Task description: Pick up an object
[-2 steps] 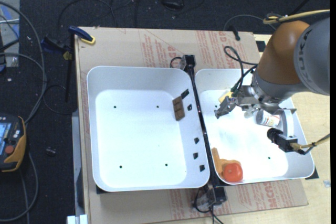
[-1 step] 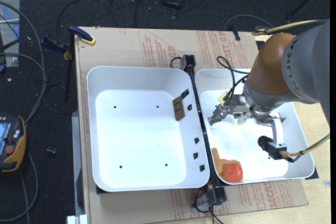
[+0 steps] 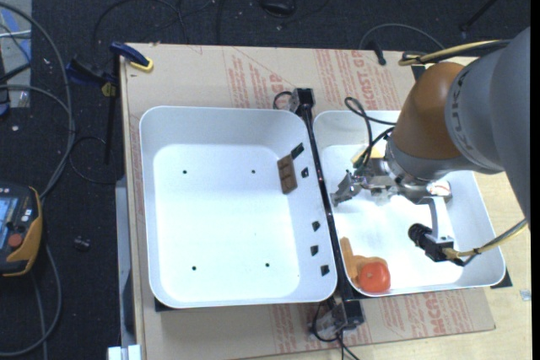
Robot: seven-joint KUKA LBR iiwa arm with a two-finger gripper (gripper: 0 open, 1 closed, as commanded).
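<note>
- Camera view, looking down at a slant: two shallow white bins sit side by side on a cardboard-covered bench (image 3: 253,67).
- The left bin (image 3: 160,206) has a brown chocolate-bar-like piece (image 3: 287,174) leaning against its right wall, near the top. Just above that piece is a small dark tab (image 3: 297,152), and several small dark squares (image 3: 315,226) run down the same wall. A few tiny dark dots mark the bin floor.
- The right bin (image 3: 481,206) holds an orange-red round object (image 3: 374,275) in its near-left corner, touching a thin orange stick-like piece (image 3: 346,252) that lies along the left wall.
- A black-ended part on a white bracket (image 3: 429,237) sits over the right bin's floor, below the arm; a yellow cable (image 3: 485,247) runs from it toward the right rim.
- The grey arm with its orange band (image 3: 426,122) covers much of the right bin's upper half, so whatever lies under it is hidden.
- The gripper (image 3: 346,190) is low over the right bin's left side, close to the divider between the bins and well above the orange-red object. Its metal parts blur together against the white floor; whether it is clenched or released cannot be told, and nothing is seen in its grasp.
- The arm's upper part is cut off by the right edge.
</note>
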